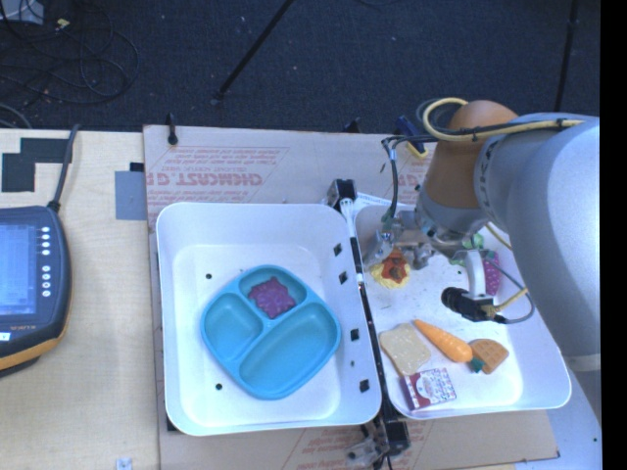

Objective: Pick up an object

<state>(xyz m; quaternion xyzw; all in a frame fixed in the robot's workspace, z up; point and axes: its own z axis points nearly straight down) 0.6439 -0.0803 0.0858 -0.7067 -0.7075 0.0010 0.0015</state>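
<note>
My gripper (400, 251) reaches down into the right bin (549, 385) near its far left corner. Directly under it lies a small red and yellow toy food piece (393, 271), partly covered by the gripper. A toast slice (404, 348), an orange carrot (444, 341), a brown piece (489, 354) and a red and white packet (429, 388) lie toward the bin's near side. A purple item (491, 274) lies to the right of the gripper.
The left bin (186, 243) holds a blue divided plate (279, 355) with a purple piece (271, 296) in its far compartment. A tablet device (27, 277) rests on the bench at the far left. The grey arm (549, 213) covers the right bin's far right part.
</note>
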